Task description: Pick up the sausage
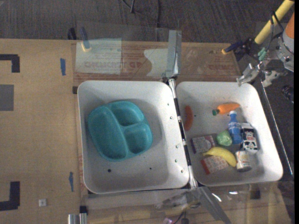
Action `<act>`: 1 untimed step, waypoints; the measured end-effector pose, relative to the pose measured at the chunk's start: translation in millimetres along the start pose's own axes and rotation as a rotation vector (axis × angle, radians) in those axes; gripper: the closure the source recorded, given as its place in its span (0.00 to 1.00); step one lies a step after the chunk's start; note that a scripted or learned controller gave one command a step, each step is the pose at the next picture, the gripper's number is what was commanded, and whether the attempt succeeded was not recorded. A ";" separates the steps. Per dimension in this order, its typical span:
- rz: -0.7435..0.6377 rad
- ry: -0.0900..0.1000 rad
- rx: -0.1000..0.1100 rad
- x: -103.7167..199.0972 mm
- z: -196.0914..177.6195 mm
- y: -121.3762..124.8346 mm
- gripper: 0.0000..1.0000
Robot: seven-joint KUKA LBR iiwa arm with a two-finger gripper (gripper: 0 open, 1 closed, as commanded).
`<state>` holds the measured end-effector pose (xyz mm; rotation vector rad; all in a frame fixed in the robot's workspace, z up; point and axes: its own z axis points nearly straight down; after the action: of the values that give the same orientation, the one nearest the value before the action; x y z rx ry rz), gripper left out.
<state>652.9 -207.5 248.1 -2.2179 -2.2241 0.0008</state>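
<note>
The sausage (pixel 188 117) is a small reddish-orange link lying lengthwise in the right bin (pixel 266 171), close against its left wall. My gripper (pixel 256 75) hangs over the far right corner of that bin, well to the right of the sausage and apart from it. Its two fingers (pixel 245 75) stand open with nothing between them. The grey arm with its orange band reaches in from the upper right.
The right bin also holds an orange item (pixel 227 108), a blue bottle (pixel 233 125), a green piece (pixel 224 137), a small carton (pixel 249 140), a banana (pixel 222 155), a can (pixel 242 161) and two packets (pixel 202 143). A teal divided plate (pixel 120 129) lies in the left bin (pixel 88 171).
</note>
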 end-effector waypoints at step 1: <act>0.295 0.001 0.004 17.9 133.6 -60.7 0.00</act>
<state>592.1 -189.8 114.6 -2.5178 -1.8722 0.0035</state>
